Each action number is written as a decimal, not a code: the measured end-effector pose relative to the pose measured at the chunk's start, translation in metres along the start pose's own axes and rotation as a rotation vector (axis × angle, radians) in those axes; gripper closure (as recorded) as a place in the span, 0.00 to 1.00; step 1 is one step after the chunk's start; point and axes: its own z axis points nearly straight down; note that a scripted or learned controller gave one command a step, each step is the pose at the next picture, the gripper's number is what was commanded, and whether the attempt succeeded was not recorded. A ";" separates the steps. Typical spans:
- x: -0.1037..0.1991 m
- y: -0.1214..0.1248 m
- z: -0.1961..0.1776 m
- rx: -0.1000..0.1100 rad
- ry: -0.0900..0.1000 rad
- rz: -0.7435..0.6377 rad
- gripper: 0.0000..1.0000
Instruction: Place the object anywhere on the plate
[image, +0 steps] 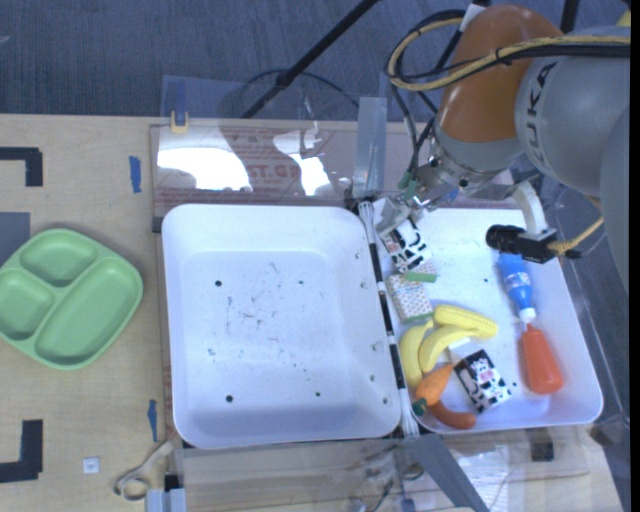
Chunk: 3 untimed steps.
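The green divided plate (68, 297) lies on the bench at the far left, outside both bins. My gripper (404, 212) reaches down over the back left corner of the right bin (575, 330), close to the wall between the bins. Directly below it sits a small black-and-white patterned object (407, 246); whether the gripper touches it I cannot tell. Further forward in that bin lie a patterned box (411, 296), yellow bananas (446, 334), an orange carrot (438, 388), a cow-print block (484, 380), a blue tube (517, 285) and an orange bottle (542, 362).
The left bin (270, 320) stands between the right bin and the plate. A clear plastic panel (260, 160) rises behind the left bin. The grey arm with its orange band (490, 60) comes in from the upper right.
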 end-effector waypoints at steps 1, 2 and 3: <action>0.055 -0.058 -0.006 0.002 0.001 0.244 1.00; 0.114 -0.032 0.030 0.001 0.001 -0.147 1.00; 0.153 -0.023 0.026 -0.001 0.000 -0.003 1.00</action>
